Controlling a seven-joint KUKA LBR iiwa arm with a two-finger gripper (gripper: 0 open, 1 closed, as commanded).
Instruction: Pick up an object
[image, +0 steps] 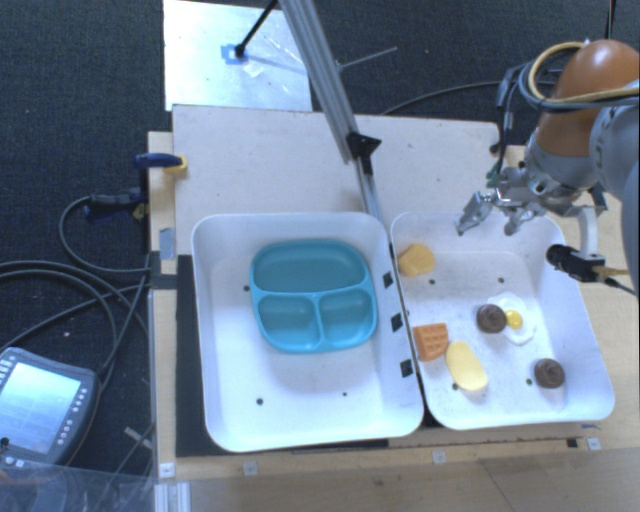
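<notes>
Apparently no legible writing marks the blue tray (313, 297).

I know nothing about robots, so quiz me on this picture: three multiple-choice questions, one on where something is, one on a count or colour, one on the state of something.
1. Where does the blue divided tray lie?
A. left bin
B. right bin
C. bare bench

2. How many round dark brown pieces lie in the right bin?
A. none
B. two
C. five

3. What is the end effector doing?
A. gripping the tray
B. open, holding nothing
C. pressing on the fried egg

Answers: 1 A, it lies in the left bin. 2 B, one beside the fried egg, one near the front corner. 3 B, fingers spread above the right bin's far edge.
</notes>
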